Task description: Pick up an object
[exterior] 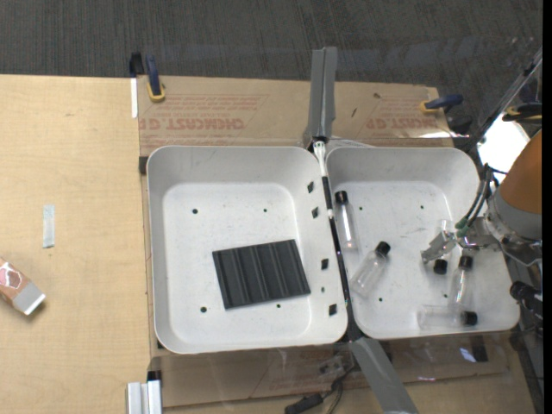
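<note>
The right bin (405, 172) holds several clear vials with black caps. One vial (343, 221) lies along its left wall. Another vial (371, 271) lies tilted near the middle. A third vial (443, 319) rests by the front rim. My gripper (440, 250) is low in the right half of this bin, over a small black-capped piece (440, 266) and beside an upright-lying vial (461, 285). The grey arm with its orange band (528, 179) comes in from the right edge. A black ribbed slab (260, 273) lies flat in the left bin (172, 231).
A grey divider post (323, 93) stands behind the seam between the bins. Brown cardboard (216, 115) lies under them, held by clamps at the back. On the wooden bench at the left lie a small grey strip (48, 227) and a red-and-white object (17, 288).
</note>
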Controlling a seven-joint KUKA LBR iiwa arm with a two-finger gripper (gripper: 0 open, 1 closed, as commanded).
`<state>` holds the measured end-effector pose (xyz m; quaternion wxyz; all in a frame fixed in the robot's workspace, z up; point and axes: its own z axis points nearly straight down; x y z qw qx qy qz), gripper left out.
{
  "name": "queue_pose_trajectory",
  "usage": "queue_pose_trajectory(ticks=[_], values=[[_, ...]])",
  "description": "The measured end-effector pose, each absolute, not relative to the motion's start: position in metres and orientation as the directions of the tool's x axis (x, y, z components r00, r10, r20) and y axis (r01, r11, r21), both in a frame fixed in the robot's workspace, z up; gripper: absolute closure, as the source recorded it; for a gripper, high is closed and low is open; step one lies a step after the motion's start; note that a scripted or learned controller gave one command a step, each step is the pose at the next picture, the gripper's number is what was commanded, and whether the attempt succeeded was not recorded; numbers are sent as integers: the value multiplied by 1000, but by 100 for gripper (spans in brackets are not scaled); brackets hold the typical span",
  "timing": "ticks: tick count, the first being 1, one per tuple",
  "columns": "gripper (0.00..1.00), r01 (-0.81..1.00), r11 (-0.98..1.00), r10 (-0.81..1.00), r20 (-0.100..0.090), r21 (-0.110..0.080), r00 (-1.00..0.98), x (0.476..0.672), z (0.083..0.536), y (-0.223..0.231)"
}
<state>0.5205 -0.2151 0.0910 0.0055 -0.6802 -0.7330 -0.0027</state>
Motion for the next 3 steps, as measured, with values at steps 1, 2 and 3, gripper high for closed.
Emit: queue_pose_trajectory(ticks=[1,2,3], values=[[100,998,70,998,4,-1,-70,521,100,-219],[100,990,144,990,0,-2,-144,513,152,-108],[100,989,150,989,-1,-1,-150,531,222,-58]])
